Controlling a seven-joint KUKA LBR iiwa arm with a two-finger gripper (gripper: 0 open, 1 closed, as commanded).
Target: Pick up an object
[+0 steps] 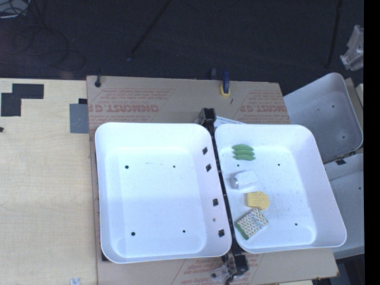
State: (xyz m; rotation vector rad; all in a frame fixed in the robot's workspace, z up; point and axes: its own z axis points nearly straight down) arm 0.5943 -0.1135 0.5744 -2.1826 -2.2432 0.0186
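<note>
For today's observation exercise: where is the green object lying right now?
The green object lies in the right bin, near its upper-left corner by the divide between the bins, just above the white object.

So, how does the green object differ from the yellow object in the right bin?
The green object is long and ridged, lying crosswise near the far side of the right bin; the yellow object is squat and blocky, nearer the camera. A pale object lies between them. Both are small and rest near the divider.
</note>
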